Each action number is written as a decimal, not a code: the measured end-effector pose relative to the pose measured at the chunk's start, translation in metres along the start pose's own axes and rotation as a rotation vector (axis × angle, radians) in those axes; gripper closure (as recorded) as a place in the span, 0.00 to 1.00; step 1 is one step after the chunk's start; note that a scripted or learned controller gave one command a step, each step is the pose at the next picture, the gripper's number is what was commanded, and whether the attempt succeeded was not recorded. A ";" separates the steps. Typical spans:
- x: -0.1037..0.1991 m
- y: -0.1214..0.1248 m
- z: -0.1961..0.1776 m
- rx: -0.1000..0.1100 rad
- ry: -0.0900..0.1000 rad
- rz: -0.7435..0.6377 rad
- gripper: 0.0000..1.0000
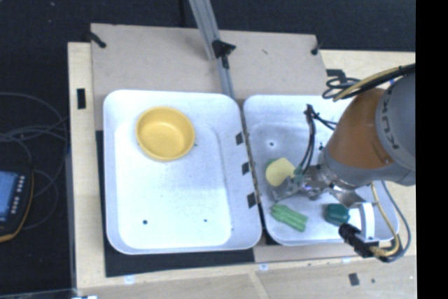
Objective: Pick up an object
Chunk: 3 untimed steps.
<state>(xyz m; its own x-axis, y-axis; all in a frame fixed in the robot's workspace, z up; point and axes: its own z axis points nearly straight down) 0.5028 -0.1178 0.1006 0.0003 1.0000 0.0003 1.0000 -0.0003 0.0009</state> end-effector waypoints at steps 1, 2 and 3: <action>-0.001 0.001 -0.011 -0.003 0.000 0.002 1.00; 0.003 0.001 -0.054 -0.003 -0.001 -0.001 1.00; 0.003 0.002 -0.103 -0.004 -0.001 0.000 1.00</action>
<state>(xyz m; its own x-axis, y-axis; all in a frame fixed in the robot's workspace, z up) 0.5049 -0.1151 0.2033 -0.0001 1.0000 -0.0007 1.0000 0.0001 0.0052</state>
